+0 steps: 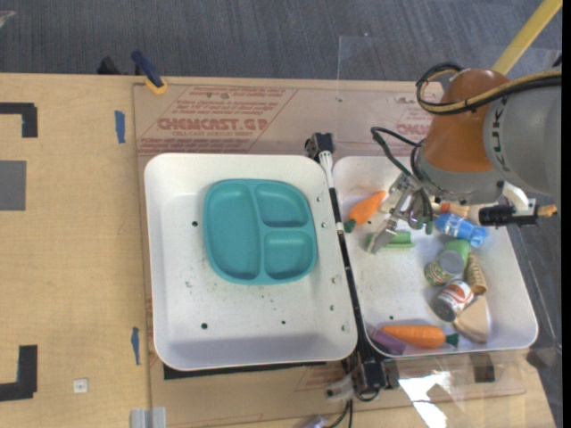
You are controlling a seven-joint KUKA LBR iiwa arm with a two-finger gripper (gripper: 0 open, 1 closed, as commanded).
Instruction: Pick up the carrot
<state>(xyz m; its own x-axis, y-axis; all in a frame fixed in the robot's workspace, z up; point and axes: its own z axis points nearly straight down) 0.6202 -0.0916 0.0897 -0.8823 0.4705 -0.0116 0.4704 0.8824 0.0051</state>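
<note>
Carrot [366, 209] apparently just beside tool [393, 226]

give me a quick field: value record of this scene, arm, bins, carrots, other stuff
arm: grey with an orange band, reaching in from the right over the right bin
gripper: low in the right bin's upper left part, just right of the upper carrot
upper carrot: orange, tilted, near the right bin's left wall
lower carrot: orange, lying flat along the right bin's front edge
left bin: holds a teal divided plate
other items: blue bottle, small cans in the right bin
</note>
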